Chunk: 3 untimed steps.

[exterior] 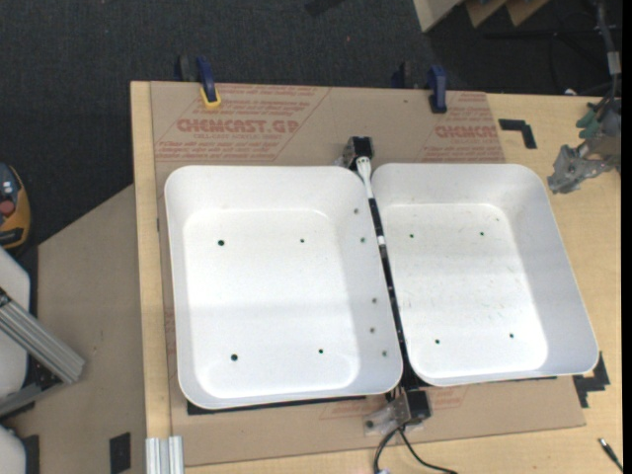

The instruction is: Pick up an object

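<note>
Bins [267,294] white, side by side; board [326,112] reads "CHEMCAST GP".

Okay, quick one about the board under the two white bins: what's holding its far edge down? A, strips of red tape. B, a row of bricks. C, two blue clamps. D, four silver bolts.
C: two blue clamps grip the far edge of the brown board, behind the bins.

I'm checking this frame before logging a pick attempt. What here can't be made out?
- Gripper: a blurred metal shape at the camera view's right edge, beside the right bin; finger state unreadable.
- Arm: cut off by the right edge.
- Dark specks on both bin floors, such as in the left bin: too small to identify.
- Clamps at the board's far edge: small, details unclear.
</note>
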Available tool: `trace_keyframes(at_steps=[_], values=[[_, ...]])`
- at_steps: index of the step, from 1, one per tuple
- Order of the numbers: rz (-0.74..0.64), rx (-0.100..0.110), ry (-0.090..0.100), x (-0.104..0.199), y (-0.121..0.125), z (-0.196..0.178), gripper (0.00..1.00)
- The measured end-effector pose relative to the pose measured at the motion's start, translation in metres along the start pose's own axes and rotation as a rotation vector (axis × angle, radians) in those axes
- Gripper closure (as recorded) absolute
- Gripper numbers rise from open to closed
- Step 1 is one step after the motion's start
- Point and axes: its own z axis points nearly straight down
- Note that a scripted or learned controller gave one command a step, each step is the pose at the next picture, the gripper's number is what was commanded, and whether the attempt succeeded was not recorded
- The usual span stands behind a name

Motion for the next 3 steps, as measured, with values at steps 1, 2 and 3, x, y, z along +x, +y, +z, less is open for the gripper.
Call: trace_keyframes(at_steps=[1,2,3], values=[[0.003,0.006,0.003,-0.008,-0.031,-0.010,1.00],[-0.008,0.010,0.008,0.079,-0.014,0.047,1.00],[-0.007,-0.013,0.000,0.122,0.056,-0.060,1.00]])
